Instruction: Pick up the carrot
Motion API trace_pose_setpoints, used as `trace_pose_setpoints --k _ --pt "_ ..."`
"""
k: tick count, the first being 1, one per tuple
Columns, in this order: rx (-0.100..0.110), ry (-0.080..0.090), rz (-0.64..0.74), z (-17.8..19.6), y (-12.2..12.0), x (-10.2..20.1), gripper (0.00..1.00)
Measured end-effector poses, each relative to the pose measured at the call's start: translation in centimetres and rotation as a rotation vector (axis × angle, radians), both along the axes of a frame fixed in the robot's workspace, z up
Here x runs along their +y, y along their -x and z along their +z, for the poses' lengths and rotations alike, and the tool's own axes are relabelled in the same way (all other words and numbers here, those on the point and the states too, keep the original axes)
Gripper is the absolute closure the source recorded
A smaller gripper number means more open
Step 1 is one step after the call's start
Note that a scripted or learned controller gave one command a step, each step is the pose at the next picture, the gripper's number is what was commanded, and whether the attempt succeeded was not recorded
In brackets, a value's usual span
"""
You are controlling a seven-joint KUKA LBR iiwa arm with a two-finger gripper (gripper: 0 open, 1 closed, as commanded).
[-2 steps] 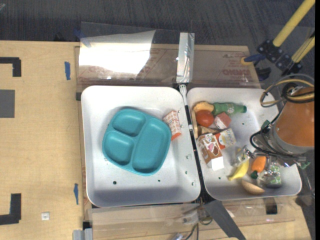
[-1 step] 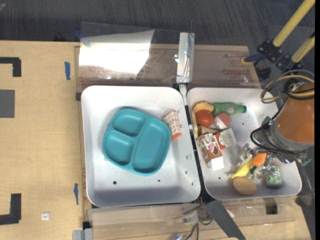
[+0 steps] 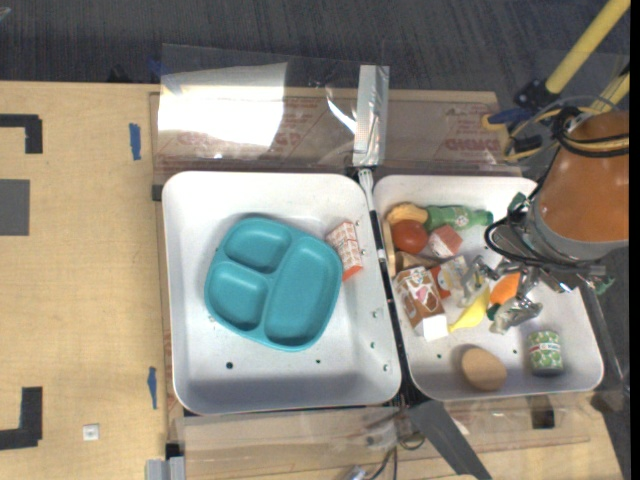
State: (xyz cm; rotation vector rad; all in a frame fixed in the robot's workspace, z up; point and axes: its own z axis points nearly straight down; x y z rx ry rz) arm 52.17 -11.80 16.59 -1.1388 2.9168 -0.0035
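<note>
The camera view looks down on two white bins side by side. The left bin (image 3: 190, 368) holds a teal divided plate (image 3: 272, 281) with a small red-and-white carton (image 3: 346, 248) leaning at its upper right edge. The right bin (image 3: 575, 373) is crowded with toy food: a red tomato (image 3: 409, 236), something green (image 3: 458, 215) near the back wall, a printed packet (image 3: 421, 290), a yellow banana-like piece (image 3: 468, 315), a brown potato-shaped lump (image 3: 483, 368) near the front wall, and a small green can (image 3: 546, 352). The carrot (image 3: 505, 288) is a short orange piece near the middle of that bin, just beside the yellow piece. The arm (image 3: 590, 193) reaches in from the right, its orange band above the bin. The gripper (image 3: 515, 300) is down among the clutter, right at the carrot; I cannot tell whether it has the carrot or how wide it stands.
</note>
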Motion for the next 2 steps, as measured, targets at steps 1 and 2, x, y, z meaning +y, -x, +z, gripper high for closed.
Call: trace_pose_setpoints --k 1,2 --pt "-0.004 -0.002 -0.003 0.9 -0.1 0.1 1.00" --pt "0.005 0.002 0.091 -0.7 2.0 -7.8 1.00"
